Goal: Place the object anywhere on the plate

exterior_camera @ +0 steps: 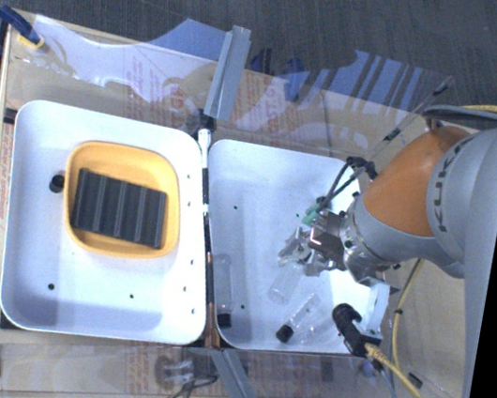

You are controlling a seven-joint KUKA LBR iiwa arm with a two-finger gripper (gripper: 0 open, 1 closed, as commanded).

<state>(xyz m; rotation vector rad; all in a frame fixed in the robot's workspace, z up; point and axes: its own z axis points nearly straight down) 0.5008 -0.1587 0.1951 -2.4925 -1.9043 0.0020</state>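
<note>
Over the right bin point(262, 177) my gripper point(315, 245) hangs; open or shut, can't tell. Pick-up step, I think: next grab clear obj point(282, 288), carry to plate point(127, 160).

Reaching in from the right, grey arm point(478, 196) bent low, orange band above wrist, tool point(308, 250) pointing left, apparently downward.

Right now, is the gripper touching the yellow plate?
Apart. The camera view shows the gripper over the right bin, while the yellow plate sits in the left bin.
</note>
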